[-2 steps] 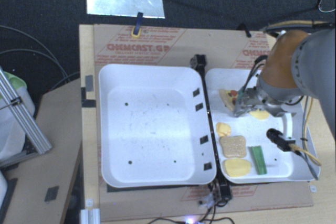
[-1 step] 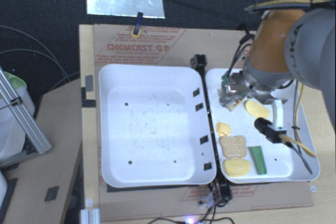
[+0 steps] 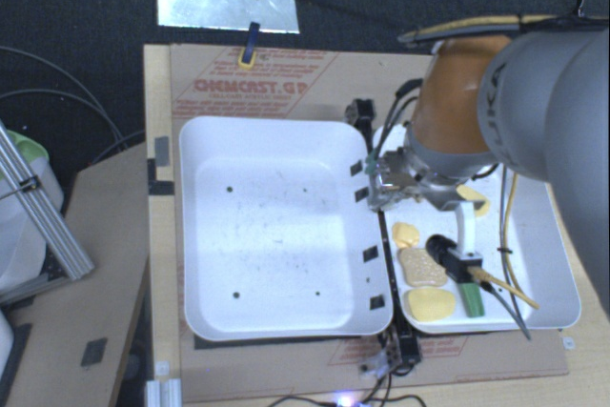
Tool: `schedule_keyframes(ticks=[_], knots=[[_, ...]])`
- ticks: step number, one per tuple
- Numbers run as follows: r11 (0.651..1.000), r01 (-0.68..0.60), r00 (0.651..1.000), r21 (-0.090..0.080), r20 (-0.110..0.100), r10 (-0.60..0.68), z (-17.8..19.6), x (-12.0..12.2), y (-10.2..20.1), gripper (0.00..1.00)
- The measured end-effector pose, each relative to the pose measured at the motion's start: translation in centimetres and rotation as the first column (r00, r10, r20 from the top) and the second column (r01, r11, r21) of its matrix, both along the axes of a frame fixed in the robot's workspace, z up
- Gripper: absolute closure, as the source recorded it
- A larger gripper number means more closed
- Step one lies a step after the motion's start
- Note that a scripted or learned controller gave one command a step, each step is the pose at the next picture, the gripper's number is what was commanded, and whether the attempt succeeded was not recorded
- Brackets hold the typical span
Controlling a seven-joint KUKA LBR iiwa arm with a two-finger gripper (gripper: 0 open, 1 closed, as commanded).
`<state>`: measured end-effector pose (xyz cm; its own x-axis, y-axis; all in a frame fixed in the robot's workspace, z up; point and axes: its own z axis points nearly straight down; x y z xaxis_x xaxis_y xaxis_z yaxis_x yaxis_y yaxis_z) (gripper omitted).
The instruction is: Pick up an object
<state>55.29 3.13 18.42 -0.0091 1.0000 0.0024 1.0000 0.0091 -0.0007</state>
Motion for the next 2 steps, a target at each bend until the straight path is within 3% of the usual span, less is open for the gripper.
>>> schedule_keyframes(ticks=[1, 2], knots=[[1.000, -0.002, 1.000, 0.001, 0.000, 0.002, 0.0, -1.7, 7.7, 1.00], [1.000, 0.004, 1.000, -0.002, -0.005, -0.004, -5.6, -1.7, 8.8, 1.00]])
